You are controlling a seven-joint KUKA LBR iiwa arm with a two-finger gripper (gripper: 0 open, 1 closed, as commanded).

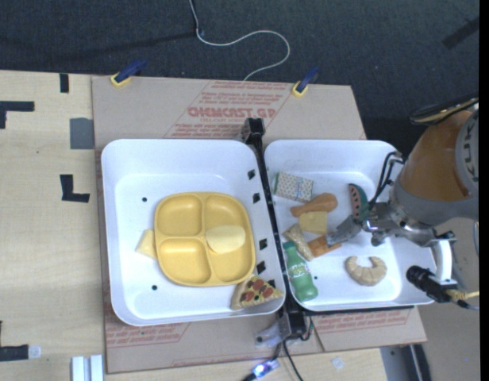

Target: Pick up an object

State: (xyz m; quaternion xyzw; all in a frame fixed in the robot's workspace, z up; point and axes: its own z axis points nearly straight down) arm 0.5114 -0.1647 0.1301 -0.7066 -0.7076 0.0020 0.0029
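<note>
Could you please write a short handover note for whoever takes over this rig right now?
End effector: low in the right bin, in the pile of toy food by the hot dog; nothing visibly held.
Right bin also: croissant, green bottle, checkered packet.
Left bin: yellow divided plate, pizza slice.
Done: no pick yet.
Left: grasp and lift one object.

I am looking down at a light wooden bench top (38,236) with black tape marks (70,189) sticking on it. A brown cardboard sheet with red letters (225,111) is lying flat there. Dark blue carpet floor (94,18) is showing behind, and a thin white cable (244,42) is curling across it.
</note>
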